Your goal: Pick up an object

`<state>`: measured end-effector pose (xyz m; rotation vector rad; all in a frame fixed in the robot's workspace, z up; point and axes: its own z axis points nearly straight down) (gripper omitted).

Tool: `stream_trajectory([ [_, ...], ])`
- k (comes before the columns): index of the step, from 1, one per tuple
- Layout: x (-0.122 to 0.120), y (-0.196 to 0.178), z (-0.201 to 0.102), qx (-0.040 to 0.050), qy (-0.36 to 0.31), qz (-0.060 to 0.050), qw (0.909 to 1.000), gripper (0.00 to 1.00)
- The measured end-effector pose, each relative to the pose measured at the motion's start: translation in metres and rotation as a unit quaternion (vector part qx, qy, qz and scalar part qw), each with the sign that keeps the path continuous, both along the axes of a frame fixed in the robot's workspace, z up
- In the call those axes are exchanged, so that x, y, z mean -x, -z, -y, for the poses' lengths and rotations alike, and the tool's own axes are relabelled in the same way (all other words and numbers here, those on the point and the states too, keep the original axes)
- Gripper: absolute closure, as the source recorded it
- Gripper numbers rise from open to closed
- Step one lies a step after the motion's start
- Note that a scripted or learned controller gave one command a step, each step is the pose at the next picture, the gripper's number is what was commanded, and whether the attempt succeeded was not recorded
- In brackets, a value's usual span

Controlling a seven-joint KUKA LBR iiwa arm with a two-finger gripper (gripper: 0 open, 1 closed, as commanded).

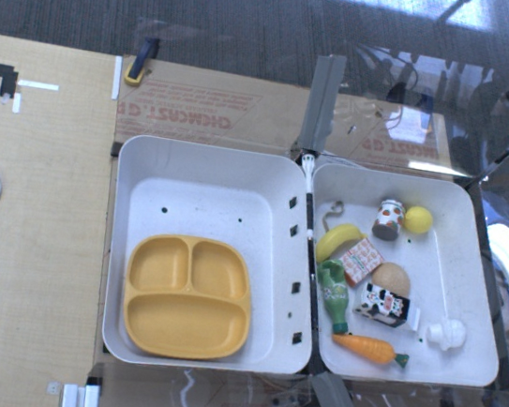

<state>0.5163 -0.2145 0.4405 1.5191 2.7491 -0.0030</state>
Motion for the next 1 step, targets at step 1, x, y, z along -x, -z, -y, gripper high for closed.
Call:
stream_trajectory([
  [1,0.0,0.0,0.0,0.0,0.0,0.0,1.0,0.0],
])
